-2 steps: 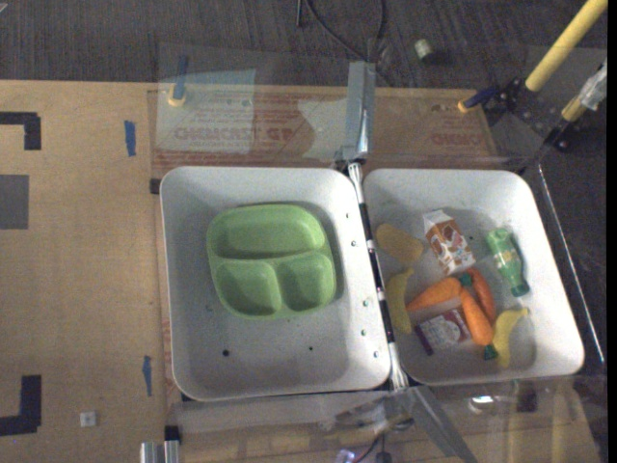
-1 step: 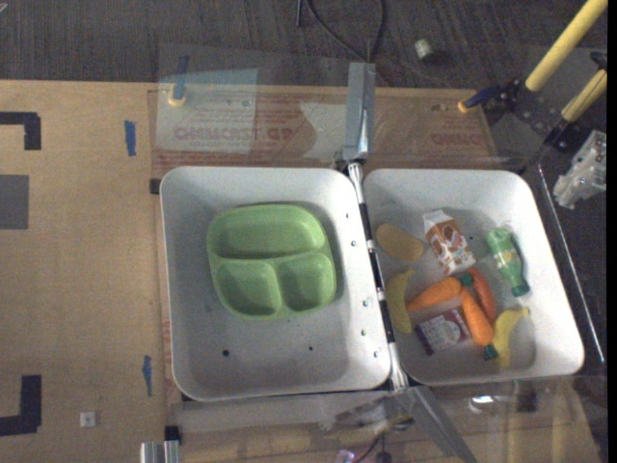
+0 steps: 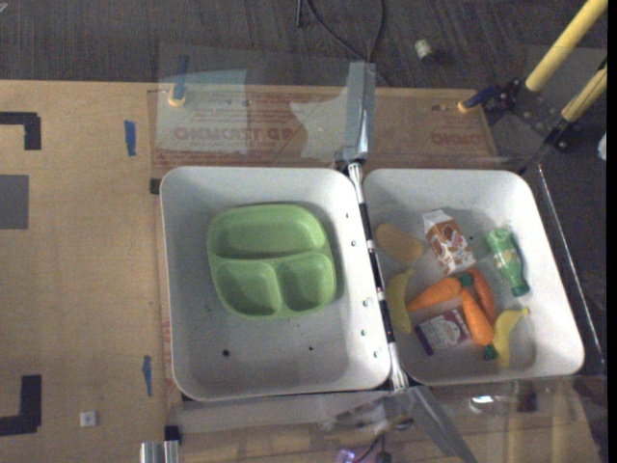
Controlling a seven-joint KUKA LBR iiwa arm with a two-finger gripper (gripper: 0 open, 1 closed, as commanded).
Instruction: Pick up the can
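Approach is still pending: we are taking the can to be the maroon-and-white labelled container [image 3: 443, 331] lying near in the right white bin [image 3: 557, 258], touching the orange plastic carrots [image 3: 453, 295]. We cannot tell the end effector's state. The next move calls for descending squarely over that container.

Carrots [image 3: 453, 297] overlap the small carton [image 3: 443, 332]; its label too blurred.

Just behind the left bin [image 3: 183, 258], a clear sheet [image 3: 246, 123] on the bench carries reddish printed lettering that appears mirrored and too blurred to read. The small cartons [image 3: 448, 242] in the neighbouring bin bear printed labels, also illegible.
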